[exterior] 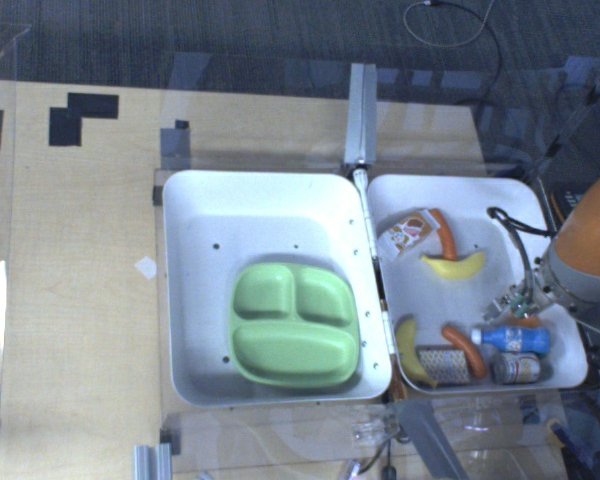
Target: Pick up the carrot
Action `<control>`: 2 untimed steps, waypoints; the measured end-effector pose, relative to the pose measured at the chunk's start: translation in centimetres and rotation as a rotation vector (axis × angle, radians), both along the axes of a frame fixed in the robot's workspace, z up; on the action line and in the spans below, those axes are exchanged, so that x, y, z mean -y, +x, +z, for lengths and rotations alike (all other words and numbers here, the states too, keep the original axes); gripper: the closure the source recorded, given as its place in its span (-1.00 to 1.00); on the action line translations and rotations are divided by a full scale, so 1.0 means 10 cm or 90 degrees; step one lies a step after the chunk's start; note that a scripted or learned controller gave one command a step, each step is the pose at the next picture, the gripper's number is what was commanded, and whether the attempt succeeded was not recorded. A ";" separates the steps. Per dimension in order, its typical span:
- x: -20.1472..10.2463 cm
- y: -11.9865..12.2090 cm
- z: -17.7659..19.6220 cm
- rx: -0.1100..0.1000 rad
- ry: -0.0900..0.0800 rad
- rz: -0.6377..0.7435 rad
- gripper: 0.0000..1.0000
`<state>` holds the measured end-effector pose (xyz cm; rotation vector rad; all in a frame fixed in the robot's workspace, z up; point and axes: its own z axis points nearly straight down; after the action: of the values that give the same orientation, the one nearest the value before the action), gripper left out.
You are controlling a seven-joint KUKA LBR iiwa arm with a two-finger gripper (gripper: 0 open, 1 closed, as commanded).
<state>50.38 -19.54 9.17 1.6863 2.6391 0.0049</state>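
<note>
Two white bins sit side by side. The left bin (pixel 195 218) holds one thing — a green divided plate (pixel 294 321) toward its front edge. The right bin (pixel 515 193) holds two bananas, one (pixel 455 264) near the middle and one (pixel 407 346) in the front left corner; a snack packet (pixel 408 233); two sausages (pixel 443 231) (pixel 463 344); a grater (pixel 442 364); a blue bottle (pixel 514 340); a can (pixel 516 369). One carrot (pixel 525 321) shows as an orange sliver by the right edge, just under the gripper (pixel 518 305), whose finger spacing cannot be told.
</note>
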 end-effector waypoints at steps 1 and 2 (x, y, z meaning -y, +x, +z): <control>0.11 -0.10 1.02 0.000 -0.001 0.119 1.00; -0.78 0.44 1.17 -0.001 -0.001 0.203 1.00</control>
<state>54.80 -11.73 20.85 1.2456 2.8740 0.0043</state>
